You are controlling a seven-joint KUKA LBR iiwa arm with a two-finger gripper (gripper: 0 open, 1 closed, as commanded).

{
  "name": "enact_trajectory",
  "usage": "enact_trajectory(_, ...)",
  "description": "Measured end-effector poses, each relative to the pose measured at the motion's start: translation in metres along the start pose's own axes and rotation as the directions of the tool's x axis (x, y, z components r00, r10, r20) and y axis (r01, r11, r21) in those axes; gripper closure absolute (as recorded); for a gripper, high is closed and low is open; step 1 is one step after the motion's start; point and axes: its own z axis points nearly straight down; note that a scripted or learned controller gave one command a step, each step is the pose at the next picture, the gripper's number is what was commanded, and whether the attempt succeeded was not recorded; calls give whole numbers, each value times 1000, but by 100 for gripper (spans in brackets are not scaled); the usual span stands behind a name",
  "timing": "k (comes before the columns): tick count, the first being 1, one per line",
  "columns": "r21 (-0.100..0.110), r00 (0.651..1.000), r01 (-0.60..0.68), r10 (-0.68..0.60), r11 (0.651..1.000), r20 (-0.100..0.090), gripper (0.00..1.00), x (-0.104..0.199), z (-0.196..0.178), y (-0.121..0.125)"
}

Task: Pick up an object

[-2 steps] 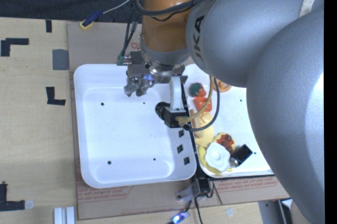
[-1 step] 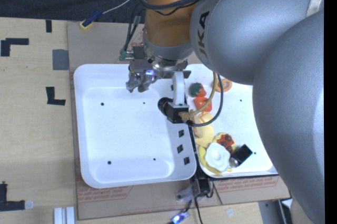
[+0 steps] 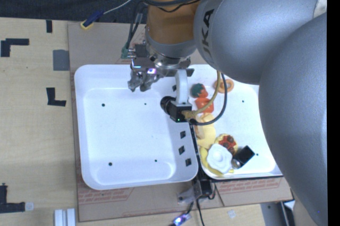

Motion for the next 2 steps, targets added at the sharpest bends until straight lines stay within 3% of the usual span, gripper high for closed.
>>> enact_trajectory(1, -21, 1000, 2, -2, 1000, -7, 100, 57, -119, 29)
enact_trajectory(2, -20, 1000, -5, 5, 1000, -2, 100, 52, -207, 100)
